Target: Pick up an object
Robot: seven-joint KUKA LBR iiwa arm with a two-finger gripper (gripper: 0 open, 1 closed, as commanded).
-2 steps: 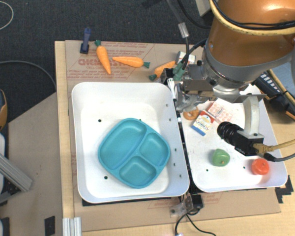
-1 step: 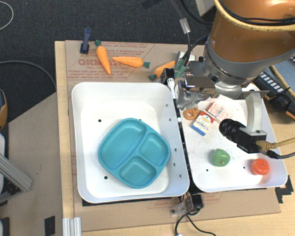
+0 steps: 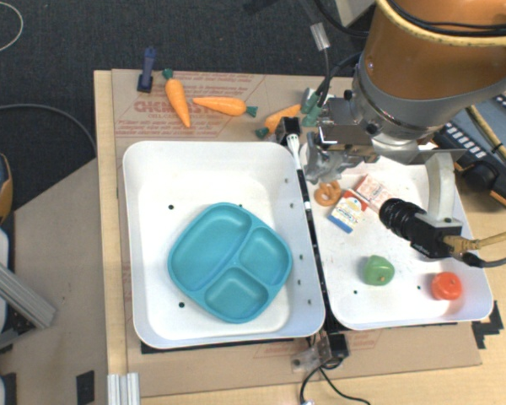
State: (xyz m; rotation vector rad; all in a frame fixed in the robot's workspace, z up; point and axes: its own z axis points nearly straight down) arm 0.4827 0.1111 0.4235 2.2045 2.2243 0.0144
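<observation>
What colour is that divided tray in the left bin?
The tray is turquoise blue, seen plainly in the camera view.

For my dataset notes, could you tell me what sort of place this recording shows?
Probably a robotics lab bench for grasping trials: two white bins on cardboard, toy food like the carrots and green apple, loose cables around.

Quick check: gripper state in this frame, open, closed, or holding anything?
Gripper: cannot be told; it sits low over the right bin near the pretzel.
</observation>
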